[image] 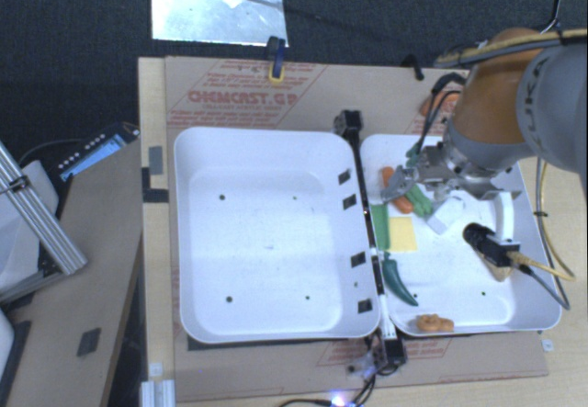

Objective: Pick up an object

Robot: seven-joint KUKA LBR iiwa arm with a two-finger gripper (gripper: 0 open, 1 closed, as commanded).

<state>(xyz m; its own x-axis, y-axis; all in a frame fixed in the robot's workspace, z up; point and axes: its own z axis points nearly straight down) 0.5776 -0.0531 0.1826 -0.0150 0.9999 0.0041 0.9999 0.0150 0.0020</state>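
A tan bench (154, 111) carries a sheet of printed brown cardboard (241, 91), and on that sheet two shallow white bins sit side by side, their inner rims touching along a line of black clips. The left bin (266, 212) shows its bare white floor with a few small dark dots. The right bin (459, 290) holds all the loose things. The grey arm (514, 111), with its orange band, reaches in from the right and bends down over the upper left part of the right bin. The gripper (415, 183) hangs low there, just above a small cluster of objects; from this angle it cannot be told how far it is open or whether it has hold of anything. Directly under it lie a green stick-shaped piece (420, 203) and an orange carrot-like piece (401, 204), touching each other, near the bin's left wall. Just below them a flat yellow square (402, 234) lies on the floor. A curved white piece (504, 212) lies towards the right wall, and a small white block (441, 218) sits beside the green piece. A dark green pepper-like object (399, 279) lies against the left wall lower down. A small orange-tan lump (435, 323) rests at the bottom rim, well apart from the gripper.
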